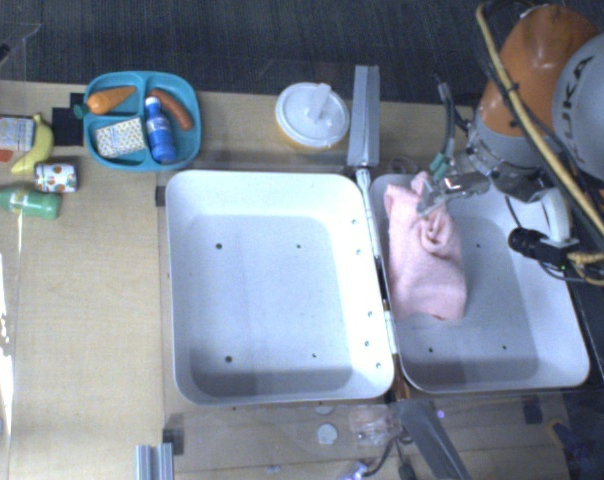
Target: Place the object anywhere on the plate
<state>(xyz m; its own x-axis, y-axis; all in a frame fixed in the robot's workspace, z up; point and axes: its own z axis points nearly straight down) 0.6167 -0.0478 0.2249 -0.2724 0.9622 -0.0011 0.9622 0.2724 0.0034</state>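
Here the gripper [444,184] is hanging over the upper left of the right bin [542,363], its fingers closing on the top edge of the pink cloth [427,258], which is bunching up between them near the bin's upper left corner. The rest of the cloth is trailing down the left half of that bin, lying slack along the wall shared with the left bin [272,288]. It looks as though the cloth is being pinched by one end so it can be lifted free instead of dragged.

The only plate-like thing is the blue divided plate [142,118] at the upper left of the frame, sitting on the table [72,318] well apart from the cloth. Its compartments are already carrying toy food and a small blue bottle [160,128], so the cloth would be landing on top of them. Between cloth and plate are lying the bin walls, the metal post [363,118] and a white lidded cup [313,115]; a hanging cloth could be snagging on these. More small toys [27,163] are crowding the frame's left edge, just beside the plate.
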